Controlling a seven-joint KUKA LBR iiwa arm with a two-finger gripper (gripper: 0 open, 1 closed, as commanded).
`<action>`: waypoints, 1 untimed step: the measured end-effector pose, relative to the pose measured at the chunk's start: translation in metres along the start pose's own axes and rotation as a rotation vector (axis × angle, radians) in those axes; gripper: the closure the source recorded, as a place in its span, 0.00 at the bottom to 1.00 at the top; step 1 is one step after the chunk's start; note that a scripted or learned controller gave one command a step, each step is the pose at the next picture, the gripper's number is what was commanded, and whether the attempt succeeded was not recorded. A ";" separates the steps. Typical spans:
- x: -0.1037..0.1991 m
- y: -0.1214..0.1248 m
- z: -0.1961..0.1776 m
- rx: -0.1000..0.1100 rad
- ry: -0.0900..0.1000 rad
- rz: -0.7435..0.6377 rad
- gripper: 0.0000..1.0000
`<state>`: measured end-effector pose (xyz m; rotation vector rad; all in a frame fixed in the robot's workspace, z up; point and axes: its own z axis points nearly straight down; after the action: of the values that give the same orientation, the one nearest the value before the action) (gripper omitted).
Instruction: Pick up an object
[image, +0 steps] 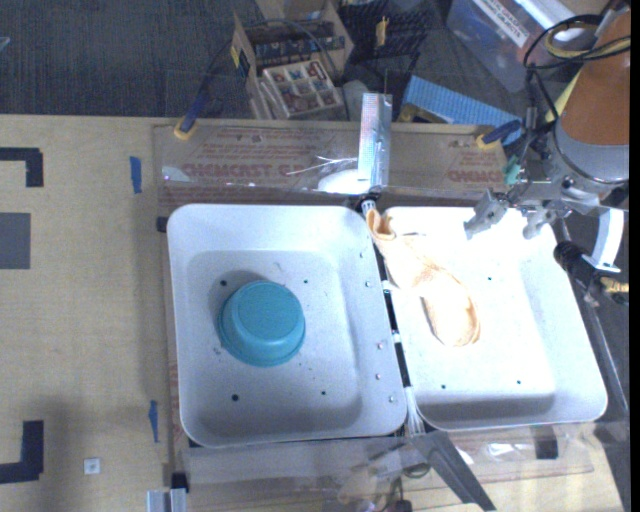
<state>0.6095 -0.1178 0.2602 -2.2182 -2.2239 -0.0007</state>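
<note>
Camera view shows my hand (508, 212) over the far edge of the right bin (560, 400), fingers spread, holding nothing. The tan cloth (445, 300) lies on that bin's left side. I'd come down over its bunched middle before closing.

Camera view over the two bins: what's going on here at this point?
A grey KUKA arm with an orange band reaches in from the right, and its gripper hangs over the far edge of the right bin with nothing between its fingers. A tan, floppy cloth-like object lies in that bin, draped from the far left corner toward the middle. A blue bowl sits upside down in the left bin. Nothing has been picked up yet.
</note>
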 end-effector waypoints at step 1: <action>-0.012 -0.033 0.088 -0.001 -0.001 -0.096 0.00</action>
<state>0.5770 -0.1296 0.1720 -2.1099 -2.3286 -0.0006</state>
